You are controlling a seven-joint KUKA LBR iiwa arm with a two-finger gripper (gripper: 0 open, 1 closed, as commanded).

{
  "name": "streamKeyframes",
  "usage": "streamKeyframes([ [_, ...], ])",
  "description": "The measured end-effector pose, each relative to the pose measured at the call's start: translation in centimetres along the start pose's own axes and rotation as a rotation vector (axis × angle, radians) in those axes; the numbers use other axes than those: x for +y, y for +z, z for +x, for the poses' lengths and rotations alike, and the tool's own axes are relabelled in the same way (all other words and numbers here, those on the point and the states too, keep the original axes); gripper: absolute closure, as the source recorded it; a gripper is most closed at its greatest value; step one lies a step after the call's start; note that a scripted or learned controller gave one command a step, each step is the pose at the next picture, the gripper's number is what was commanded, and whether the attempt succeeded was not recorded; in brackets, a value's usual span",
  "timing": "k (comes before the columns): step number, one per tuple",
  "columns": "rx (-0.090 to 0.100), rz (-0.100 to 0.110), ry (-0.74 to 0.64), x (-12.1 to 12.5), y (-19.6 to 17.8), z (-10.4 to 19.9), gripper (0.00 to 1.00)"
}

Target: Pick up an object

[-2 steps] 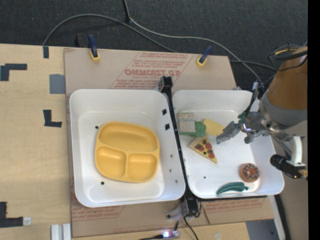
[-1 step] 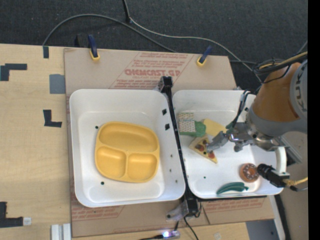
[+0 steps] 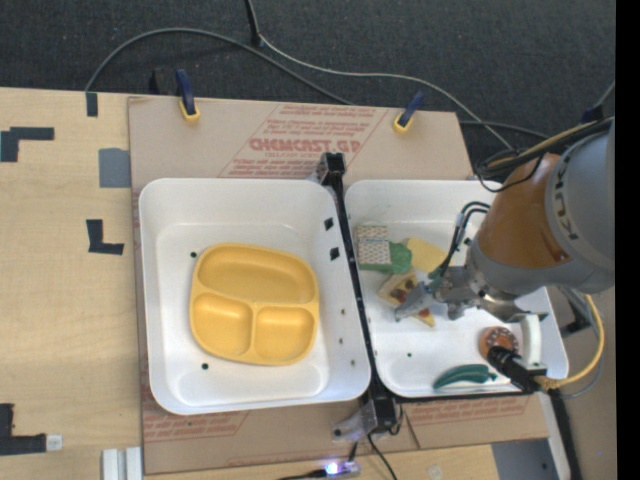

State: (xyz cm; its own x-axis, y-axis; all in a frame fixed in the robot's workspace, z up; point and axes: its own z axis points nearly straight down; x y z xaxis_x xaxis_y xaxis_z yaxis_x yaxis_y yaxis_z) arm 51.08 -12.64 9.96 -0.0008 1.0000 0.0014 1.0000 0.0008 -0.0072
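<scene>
- Bench (image 3: pixel 60 268) is carrying two white bins; yellow tray (image 3: pixel 255 301) is sitting in the far one.
- Gripper (image 3: pixel 415 303) is hovering over small toys (image 3: pixel 392 258); finger state unclear.

Grey arm with orange band (image 3: pixel 560 228) cut off at 3 o'clock edge; covers right white bin's (image 3: pixel 400 193) 3 o'clock side.
</scene>
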Motion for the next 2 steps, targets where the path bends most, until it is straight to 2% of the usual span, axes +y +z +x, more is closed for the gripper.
streamKeyframes([
  [1, -0.002, -0.006, 0.0, 0.0, 1.5, 0.0, 0.0],
  [2, -0.005, -0.009, 0.001, 0.1, 0.4, -0.1, 1.0],
])
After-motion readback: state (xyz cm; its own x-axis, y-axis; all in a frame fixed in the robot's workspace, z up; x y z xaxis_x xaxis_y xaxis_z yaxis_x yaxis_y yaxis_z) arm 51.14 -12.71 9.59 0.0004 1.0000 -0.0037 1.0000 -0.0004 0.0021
